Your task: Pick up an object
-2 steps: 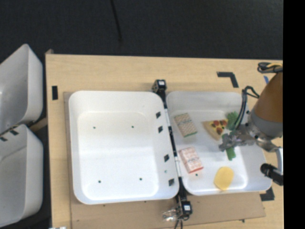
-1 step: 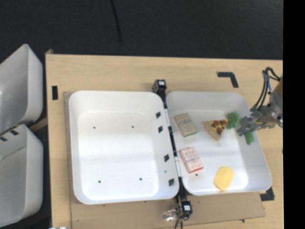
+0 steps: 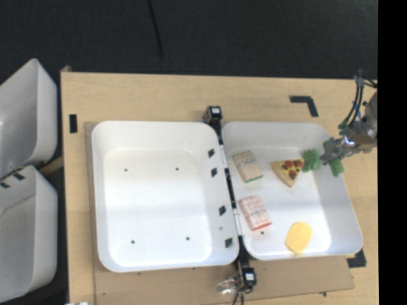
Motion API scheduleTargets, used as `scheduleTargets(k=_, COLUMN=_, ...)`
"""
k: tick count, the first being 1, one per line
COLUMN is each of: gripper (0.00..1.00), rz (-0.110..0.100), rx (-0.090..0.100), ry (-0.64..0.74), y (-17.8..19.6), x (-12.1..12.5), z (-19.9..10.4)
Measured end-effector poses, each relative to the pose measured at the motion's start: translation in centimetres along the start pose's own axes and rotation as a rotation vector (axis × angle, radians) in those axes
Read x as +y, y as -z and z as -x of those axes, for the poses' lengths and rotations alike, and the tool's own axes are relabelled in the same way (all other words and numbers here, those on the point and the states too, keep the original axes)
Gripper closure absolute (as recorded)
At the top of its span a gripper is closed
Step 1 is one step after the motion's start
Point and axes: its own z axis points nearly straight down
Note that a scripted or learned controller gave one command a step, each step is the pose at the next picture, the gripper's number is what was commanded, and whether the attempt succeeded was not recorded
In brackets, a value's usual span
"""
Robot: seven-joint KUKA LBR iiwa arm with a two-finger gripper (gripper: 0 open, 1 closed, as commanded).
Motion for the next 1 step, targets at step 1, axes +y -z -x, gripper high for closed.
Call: scheduleTargets(k=1, gripper=1.00, rz=-0.001, rx=0.003, ry=0.005, y=0.21, x=2.70, z=-7.71)
